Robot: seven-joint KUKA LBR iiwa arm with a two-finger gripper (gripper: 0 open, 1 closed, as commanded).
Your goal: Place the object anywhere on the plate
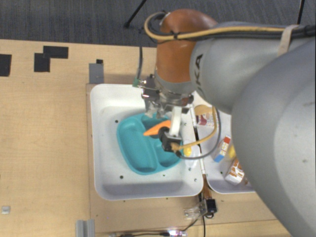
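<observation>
Seen from the camera view, a pale wooden bench [44, 147] carries two white bins side by side, and dark grey carpet [74, 9] runs along the top beyond the bench edge. Black patches [49, 58] mark the wood at the upper left. The left bin [98, 147] holds a teal divided plate [138, 154]. An orange object [157, 129] shows over the plate's upper right part, just beneath the gripper [154, 115], which hangs low above it. Whether the gripper is open, closed or gripping the object cannot be told. The right bin [217, 184] holds small coloured packets [225, 147], partly hidden by the arm.
</observation>
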